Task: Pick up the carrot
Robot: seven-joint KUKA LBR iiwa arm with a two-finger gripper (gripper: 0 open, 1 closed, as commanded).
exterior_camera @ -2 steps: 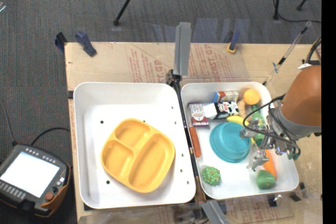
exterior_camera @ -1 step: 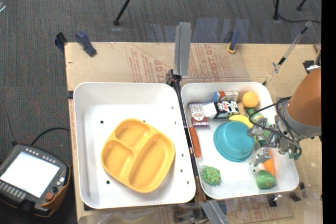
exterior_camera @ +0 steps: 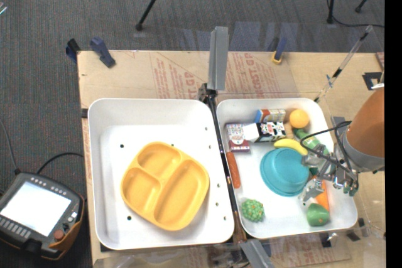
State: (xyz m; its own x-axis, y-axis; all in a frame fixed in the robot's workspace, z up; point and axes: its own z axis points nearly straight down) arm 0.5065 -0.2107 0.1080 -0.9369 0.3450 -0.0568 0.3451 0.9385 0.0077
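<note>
The grey arm with the orange band [exterior_camera: 375, 125] comes in from the right side and its hand [exterior_camera: 317, 188] is low over the right shallow white bin [exterior_camera: 284, 229], near its right front corner. The hand is a mix of metal parts and cables, and I cannot tell if it is apart or together.

The small orange carrot [exterior_camera: 323, 200] lies just under the hand, close to the right wall of this bin. Only a part of it shows. It touches or almost touches a green pepper-like toy [exterior_camera: 318, 215] that lies in front of it. I cannot tell if the carrot is between the hand's tips.

In the same bin there is a round teal bowl [exterior_camera: 284, 171] just left of the hand, a yellow banana [exterior_camera: 290, 144] at the bowl's back edge, an orange round fruit [exterior_camera: 299, 118], a green bumpy ball [exterior_camera: 253, 209], some small printed boxes [exterior_camera: 271, 129] at the back, and a long red-orange stick [exterior_camera: 233, 169] beside the left wall.

The left white bin [exterior_camera: 107, 128] holds a yellow divided plate [exterior_camera: 166, 185] with three sections. Both bins stand on a brown bench [exterior_camera: 151, 75].
</note>
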